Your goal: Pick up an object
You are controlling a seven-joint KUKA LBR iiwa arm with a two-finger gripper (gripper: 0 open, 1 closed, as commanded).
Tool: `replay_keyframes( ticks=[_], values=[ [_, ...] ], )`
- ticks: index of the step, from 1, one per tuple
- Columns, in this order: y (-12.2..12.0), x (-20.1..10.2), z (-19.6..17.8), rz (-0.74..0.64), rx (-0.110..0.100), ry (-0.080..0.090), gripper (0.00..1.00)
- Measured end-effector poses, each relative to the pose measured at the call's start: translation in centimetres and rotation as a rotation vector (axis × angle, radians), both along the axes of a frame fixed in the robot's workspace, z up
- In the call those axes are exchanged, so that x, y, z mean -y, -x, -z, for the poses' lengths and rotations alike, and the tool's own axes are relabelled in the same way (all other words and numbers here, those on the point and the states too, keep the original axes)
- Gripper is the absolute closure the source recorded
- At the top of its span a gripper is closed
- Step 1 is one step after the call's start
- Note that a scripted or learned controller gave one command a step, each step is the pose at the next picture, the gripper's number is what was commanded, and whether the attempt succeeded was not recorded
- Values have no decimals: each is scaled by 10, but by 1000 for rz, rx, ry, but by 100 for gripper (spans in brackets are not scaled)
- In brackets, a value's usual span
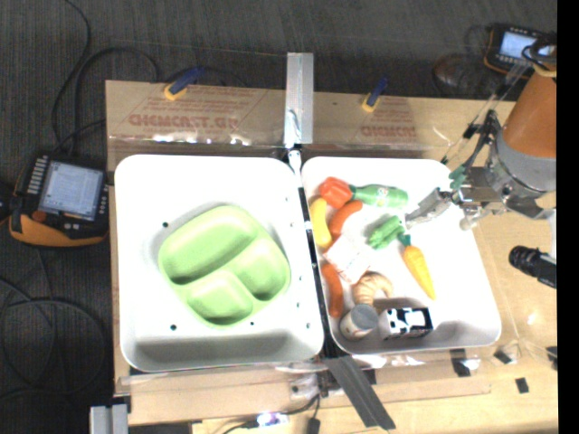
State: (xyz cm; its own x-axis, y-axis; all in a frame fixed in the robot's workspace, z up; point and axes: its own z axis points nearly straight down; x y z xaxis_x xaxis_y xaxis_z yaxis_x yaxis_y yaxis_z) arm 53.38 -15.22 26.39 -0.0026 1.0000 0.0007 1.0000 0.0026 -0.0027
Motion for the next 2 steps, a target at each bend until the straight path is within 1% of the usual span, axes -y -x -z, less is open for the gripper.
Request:
replay_keyframes(
  ticks=[1, 2],
  values=[
    [-25, 33, 172, -89, 3, 0, 0],
    [-10, 45, 160, -211, 1, 0, 0]
  ],
)
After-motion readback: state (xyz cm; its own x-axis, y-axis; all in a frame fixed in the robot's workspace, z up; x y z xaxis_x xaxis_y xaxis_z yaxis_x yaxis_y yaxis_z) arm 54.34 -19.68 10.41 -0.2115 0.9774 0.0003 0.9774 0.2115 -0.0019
